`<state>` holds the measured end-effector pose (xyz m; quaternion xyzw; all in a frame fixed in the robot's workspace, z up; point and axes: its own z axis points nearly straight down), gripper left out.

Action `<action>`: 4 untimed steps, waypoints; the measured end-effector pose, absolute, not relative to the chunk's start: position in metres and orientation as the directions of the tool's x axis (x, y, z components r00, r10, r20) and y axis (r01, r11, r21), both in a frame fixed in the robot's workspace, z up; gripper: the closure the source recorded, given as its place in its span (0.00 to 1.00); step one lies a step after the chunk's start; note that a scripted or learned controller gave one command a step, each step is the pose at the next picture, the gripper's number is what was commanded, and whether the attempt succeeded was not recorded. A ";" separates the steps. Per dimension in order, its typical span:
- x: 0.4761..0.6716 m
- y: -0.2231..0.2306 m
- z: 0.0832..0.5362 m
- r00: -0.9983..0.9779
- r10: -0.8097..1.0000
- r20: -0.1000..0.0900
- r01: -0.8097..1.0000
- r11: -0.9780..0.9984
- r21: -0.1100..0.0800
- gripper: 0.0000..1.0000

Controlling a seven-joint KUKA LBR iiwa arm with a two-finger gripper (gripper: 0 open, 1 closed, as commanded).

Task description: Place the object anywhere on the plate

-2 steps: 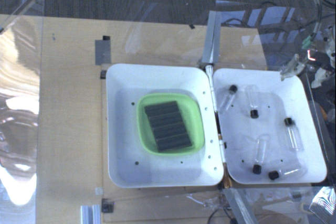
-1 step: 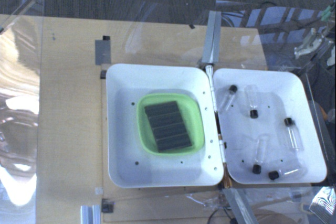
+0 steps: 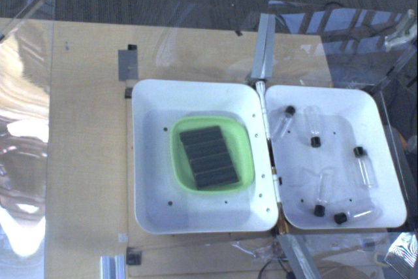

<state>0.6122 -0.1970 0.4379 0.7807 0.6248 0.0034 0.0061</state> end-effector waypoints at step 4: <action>0.561 -0.195 0.437 0.502 0.865 0.002 0.865 -0.502 0.011 0.00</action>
